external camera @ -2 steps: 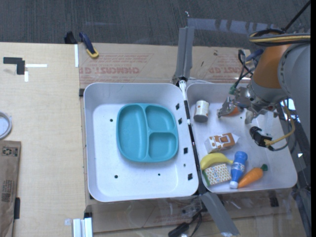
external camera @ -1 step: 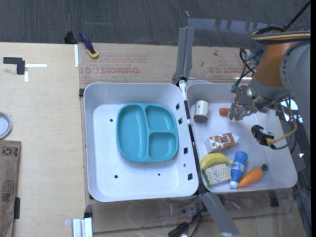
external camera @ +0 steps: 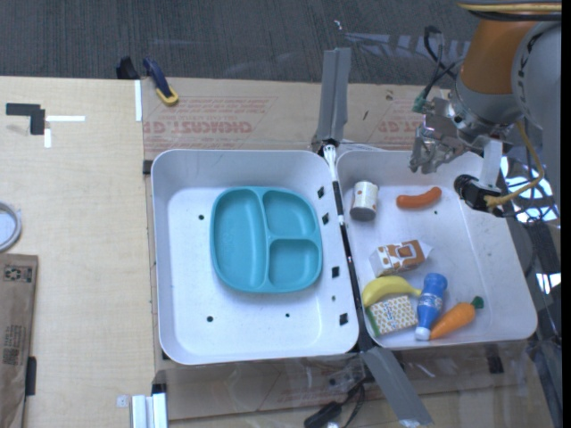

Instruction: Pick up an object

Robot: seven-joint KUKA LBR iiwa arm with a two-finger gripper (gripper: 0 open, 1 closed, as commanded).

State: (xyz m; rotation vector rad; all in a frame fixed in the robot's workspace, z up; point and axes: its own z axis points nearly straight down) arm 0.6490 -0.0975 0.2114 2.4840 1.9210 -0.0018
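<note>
Approach step under way — nothing picked up yet.

Hovering over the far edge of the right bin [external camera: 522, 266], gripper [external camera: 428, 160] with fingers pointing down, slightly parted and holding nothing. Nearest candidate: the orange sausage [external camera: 418, 199], lying just below the fingertips on the bin floor. Probably next — a straight drop with jaws spread across the sausage's narrow width, then a squeeze. Close on its left, a small grey can [external camera: 363, 200], tight enough to catch a finger. Further forward, a milk carton [external camera: 401, 256], banana [external camera: 389, 288], cracker pack [external camera: 393, 313], blue bottle [external camera: 430, 302] and carrot [external camera: 453, 319], all crowded together. Over in the left bin [external camera: 165, 266], a teal divided plate [external camera: 267, 239].
</note>
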